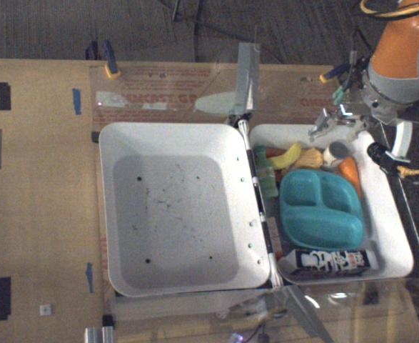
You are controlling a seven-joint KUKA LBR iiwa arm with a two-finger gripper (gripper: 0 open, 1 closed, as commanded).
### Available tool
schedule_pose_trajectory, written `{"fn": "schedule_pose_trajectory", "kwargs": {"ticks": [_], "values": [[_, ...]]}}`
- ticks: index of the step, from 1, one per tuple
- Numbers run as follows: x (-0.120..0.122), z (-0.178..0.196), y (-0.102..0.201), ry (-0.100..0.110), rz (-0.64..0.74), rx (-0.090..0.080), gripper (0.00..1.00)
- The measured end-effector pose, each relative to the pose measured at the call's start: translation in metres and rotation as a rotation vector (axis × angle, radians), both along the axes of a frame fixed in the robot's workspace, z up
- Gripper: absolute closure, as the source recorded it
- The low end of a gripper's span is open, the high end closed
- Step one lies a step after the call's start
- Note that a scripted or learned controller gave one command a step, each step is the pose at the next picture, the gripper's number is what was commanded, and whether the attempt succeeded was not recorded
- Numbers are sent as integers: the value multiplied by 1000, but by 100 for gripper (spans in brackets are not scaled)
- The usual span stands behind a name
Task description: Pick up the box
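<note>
The box (334, 261) is long and dark with a white label. It lies flat along the front wall of the right bin (402, 241), just in front of a teal divided tray (320, 209). My gripper (326, 122) hangs above the bin's back edge, well behind the box and apart from it. The grey arm with its orange band (402, 41) reaches in from the upper right. Nothing shows between the gripper's tips.
Behind the tray lie a yellow banana (286, 156), an orange carrot (350, 171), a tan piece (310, 158) and green pieces (266, 177) along the left wall. The left bin (173, 206) stands beside it. A metal divider post (246, 77) rises between the bins.
</note>
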State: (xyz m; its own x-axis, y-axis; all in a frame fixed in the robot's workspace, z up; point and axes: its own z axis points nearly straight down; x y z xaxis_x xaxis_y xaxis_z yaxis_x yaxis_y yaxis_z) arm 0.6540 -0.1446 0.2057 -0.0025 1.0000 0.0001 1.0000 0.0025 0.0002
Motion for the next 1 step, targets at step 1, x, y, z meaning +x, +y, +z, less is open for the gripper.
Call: {"fn": "schedule_pose_trajectory", "kwargs": {"ticks": [1], "values": [[-10, -90, -39, -7, 58, -5, 0]]}}
